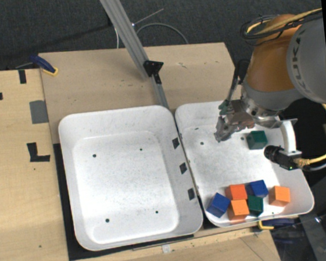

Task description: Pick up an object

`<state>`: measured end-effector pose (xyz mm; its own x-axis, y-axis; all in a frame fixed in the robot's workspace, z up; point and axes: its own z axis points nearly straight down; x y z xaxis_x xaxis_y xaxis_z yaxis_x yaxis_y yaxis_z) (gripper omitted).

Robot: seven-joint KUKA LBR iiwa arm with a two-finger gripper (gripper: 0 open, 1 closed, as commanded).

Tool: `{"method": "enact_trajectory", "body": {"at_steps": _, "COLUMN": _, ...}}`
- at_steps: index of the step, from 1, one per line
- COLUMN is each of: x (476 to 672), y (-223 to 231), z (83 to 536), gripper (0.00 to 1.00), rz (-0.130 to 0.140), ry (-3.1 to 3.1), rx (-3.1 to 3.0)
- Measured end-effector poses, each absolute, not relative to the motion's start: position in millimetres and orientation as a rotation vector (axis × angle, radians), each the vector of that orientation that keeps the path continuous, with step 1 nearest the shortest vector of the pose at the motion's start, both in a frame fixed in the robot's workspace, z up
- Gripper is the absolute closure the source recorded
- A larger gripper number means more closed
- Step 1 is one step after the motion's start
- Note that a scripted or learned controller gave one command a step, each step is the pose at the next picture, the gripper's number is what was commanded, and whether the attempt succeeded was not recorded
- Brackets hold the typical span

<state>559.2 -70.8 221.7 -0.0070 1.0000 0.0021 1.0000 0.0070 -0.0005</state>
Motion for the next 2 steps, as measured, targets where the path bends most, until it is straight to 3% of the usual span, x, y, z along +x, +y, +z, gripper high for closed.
{"method": "enact_trajectory", "body": {"at_steps": 2, "x": 558.9, "y": 48.9, "z": 232.4, "gripper": 1.00, "rz": 0.000, "ry": -2.229, "rx": -2.210}}
